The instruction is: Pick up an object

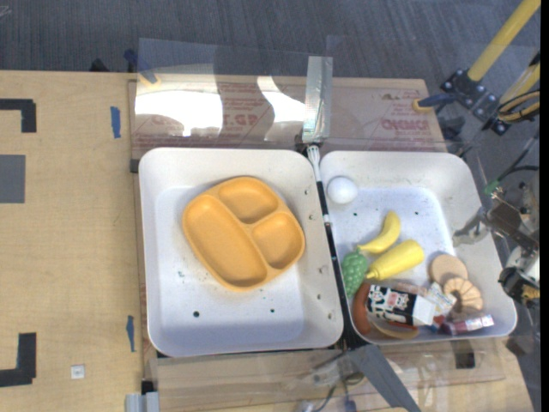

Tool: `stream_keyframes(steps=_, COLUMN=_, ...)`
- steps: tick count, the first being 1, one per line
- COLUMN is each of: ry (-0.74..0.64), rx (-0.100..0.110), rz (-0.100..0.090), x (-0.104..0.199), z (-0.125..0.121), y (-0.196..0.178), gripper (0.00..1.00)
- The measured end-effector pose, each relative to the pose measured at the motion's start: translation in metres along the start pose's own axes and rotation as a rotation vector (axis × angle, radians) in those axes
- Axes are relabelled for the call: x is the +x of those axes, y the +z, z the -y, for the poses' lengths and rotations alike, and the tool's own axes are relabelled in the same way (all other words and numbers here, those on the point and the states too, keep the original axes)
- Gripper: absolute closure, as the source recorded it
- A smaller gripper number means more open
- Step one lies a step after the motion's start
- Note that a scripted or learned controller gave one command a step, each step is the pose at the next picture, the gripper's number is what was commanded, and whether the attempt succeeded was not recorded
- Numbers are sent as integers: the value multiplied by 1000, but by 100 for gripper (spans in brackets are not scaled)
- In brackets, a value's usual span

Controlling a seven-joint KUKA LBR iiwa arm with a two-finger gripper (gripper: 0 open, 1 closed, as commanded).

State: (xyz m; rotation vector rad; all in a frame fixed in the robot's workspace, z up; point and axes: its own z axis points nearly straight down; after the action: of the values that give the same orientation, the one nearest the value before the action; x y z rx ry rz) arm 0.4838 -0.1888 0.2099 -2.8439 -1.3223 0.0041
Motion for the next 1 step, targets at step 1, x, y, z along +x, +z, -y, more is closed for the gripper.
stream_keyframes(steps=1, ry=-152, rx=-8, rz=0, x=-13, z=-7, y=-45, gripper=0)
